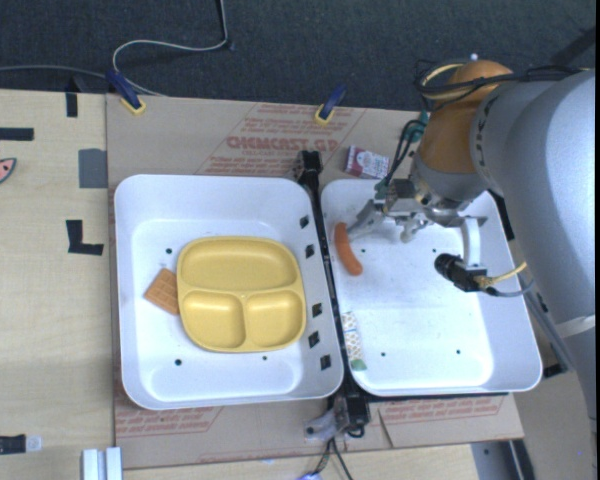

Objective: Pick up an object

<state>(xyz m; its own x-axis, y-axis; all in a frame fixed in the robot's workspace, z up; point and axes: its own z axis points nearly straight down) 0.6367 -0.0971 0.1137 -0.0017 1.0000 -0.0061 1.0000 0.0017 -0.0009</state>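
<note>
An orange sausage-shaped object [348,249] lies at the left side of the right bin [430,358], near the divider. My gripper [383,228] hovers over the upper part of that bin, just right of the sausage, with its fingers spread and nothing between them. One fingertip [357,228] points toward the sausage's upper end. In the left bin [145,368] sits a yellow divided plate [242,293], and a tan flat piece [162,291] sticks out from under its left edge.
A small patterned packet [352,342] lies along the right bin's left wall. A black connector with a cable [460,272] hangs beside the wrist. A dark wrapper [365,161] rests on the cardboard behind the bins. The arm's bulk covers the right side.
</note>
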